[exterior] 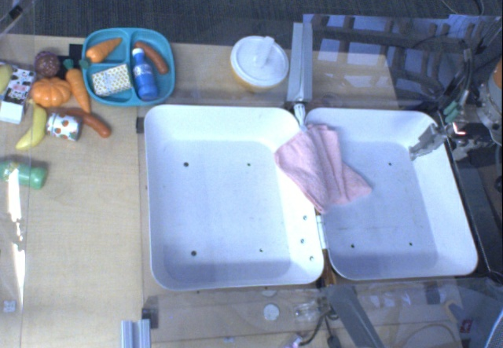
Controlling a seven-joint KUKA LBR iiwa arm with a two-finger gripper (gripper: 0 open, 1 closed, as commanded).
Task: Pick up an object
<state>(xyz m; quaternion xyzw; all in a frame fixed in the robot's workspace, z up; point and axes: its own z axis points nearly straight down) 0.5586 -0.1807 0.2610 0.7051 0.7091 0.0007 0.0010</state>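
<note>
A crumpled pink cloth [322, 166] lies across the seam between the two white bins, partly in the left bin [220, 197] and mostly in the right bin [401, 221]. My gripper [425, 143] is at the right bin's upper right rim, well to the right of the cloth and apart from it. It looks small and dim against the dark arm parts and cables behind it, and nothing shows in it.
A blue divided plate [167, 56] with toy food sits on the bench at the back left. Loose toys lie beside it: a pumpkin [51, 93], a banana [31, 130], a green piece [27, 174]. A white lidded bowl [259, 61] stands behind the bins.
</note>
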